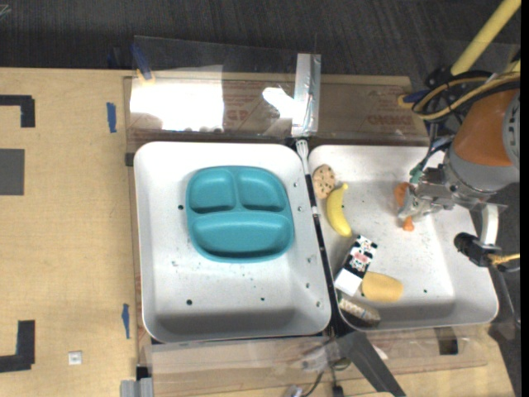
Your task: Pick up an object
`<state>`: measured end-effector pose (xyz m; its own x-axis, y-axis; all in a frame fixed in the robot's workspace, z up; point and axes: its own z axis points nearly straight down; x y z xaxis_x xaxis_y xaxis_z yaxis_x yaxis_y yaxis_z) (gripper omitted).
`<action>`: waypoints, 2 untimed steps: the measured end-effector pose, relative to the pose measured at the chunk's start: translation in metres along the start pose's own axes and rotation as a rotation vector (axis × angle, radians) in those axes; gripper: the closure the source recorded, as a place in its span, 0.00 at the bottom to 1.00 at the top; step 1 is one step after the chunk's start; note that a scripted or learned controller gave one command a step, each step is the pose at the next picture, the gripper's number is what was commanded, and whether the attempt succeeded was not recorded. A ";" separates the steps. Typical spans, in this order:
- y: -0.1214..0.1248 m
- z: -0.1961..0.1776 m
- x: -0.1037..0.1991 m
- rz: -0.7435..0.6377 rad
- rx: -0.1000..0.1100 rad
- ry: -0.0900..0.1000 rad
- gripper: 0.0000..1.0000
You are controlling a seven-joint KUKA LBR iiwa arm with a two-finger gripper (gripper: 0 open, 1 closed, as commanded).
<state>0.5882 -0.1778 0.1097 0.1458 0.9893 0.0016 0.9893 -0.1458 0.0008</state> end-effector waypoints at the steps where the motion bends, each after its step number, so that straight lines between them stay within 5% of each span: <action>1: 0.020 0.013 0.030 0.281 -0.004 -0.001 1.00; 2: -0.049 -0.082 0.004 0.084 -0.001 -0.001 1.00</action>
